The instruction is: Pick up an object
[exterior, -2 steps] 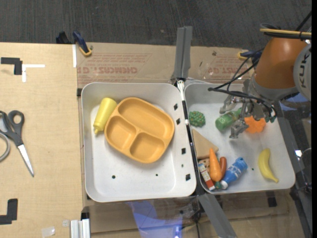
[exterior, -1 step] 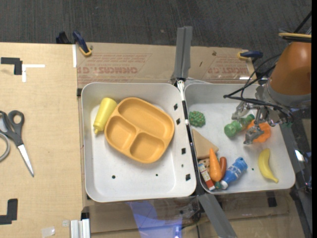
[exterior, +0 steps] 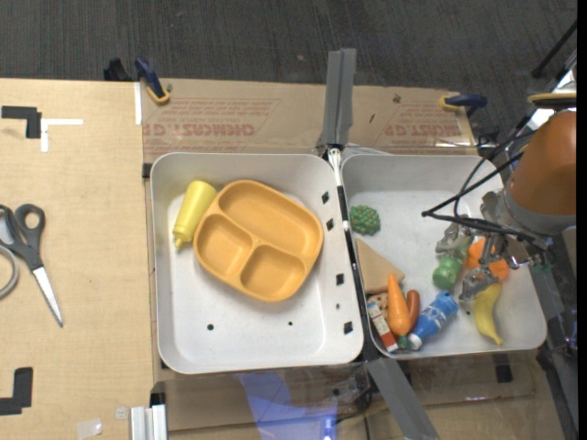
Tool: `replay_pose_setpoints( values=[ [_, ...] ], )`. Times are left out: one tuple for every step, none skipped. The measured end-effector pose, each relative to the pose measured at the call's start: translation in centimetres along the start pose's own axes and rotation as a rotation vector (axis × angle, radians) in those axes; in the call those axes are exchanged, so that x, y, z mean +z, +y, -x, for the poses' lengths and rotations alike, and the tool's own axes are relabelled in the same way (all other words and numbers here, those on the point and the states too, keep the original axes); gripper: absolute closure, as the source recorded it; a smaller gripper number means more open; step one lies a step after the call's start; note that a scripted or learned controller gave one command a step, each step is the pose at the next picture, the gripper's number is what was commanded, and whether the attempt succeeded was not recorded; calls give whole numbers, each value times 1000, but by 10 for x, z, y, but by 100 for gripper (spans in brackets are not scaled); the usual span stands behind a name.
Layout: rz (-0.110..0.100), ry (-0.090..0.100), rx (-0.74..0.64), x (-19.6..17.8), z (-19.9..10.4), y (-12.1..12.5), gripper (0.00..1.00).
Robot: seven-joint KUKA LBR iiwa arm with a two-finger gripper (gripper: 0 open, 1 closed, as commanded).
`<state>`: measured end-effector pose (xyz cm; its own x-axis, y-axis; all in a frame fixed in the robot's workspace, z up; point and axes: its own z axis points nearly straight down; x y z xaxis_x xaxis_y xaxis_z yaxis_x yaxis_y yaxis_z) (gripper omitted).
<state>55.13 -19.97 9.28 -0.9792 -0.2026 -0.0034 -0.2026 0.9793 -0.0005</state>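
We see the gripper (exterior: 474, 262) low in the right bin (exterior: 404, 186), near its right wall, over a green ball (exterior: 448, 273) and beside a banana (exterior: 487, 313). We cannot tell how its jaws stand. A yellow tray (exterior: 257, 239) fills the left bin (exterior: 248, 337).

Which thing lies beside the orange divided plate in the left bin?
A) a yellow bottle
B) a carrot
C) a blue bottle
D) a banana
A: the yellow bottle lies against the left side of the orange divided plate in the left bin, while the banana, the carrot and the blue bottle are in the right bin.
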Motion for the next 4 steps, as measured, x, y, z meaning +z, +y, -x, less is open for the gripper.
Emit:
replay_pose_setpoints(
  values=[
    [1, 1, 5, 1, -51, 11, 0],
    [1, 2, 46, 1, -42, 93, 0],
    [-2, -3, 54, -1, -21, -10, 0],
    [-1, -3, 54, 0, -5, 0, 0]
  ],
)
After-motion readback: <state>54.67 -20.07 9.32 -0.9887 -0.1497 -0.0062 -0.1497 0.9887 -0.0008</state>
